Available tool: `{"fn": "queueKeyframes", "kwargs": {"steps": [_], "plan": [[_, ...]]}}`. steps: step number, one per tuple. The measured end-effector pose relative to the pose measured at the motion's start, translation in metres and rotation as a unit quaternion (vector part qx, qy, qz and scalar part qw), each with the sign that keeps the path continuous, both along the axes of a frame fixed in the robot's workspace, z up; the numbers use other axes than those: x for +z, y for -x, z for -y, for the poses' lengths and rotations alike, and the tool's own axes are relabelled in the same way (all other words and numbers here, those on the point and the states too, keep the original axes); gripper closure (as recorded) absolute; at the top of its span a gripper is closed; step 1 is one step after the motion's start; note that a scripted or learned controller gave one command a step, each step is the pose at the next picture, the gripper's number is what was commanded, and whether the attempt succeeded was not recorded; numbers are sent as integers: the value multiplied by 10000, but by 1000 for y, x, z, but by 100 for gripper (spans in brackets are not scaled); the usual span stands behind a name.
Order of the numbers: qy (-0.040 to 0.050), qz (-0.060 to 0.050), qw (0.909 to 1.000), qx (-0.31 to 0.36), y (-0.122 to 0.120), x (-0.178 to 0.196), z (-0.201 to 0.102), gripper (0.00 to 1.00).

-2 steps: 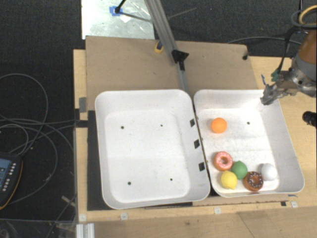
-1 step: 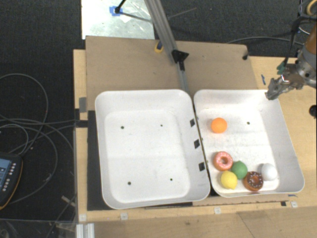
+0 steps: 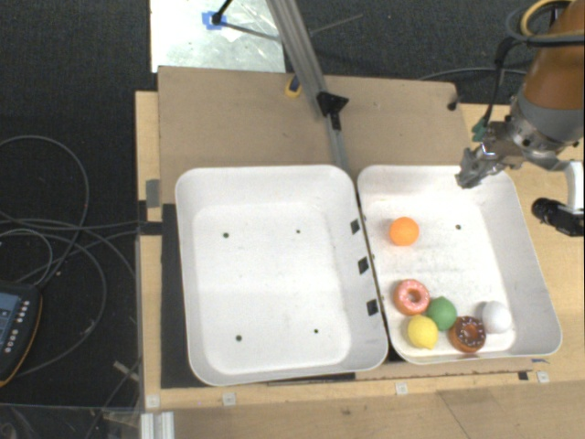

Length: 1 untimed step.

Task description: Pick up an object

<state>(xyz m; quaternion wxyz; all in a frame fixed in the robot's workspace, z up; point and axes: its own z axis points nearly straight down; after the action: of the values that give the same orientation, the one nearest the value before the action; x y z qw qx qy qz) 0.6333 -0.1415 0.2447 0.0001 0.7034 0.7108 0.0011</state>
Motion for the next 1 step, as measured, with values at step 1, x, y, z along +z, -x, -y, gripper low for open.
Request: {"fn": "queueKeyframes", "kwargs": {"steps": [1], "plan": [[-5,5,10000,4,-10,4,-62,100]]}}
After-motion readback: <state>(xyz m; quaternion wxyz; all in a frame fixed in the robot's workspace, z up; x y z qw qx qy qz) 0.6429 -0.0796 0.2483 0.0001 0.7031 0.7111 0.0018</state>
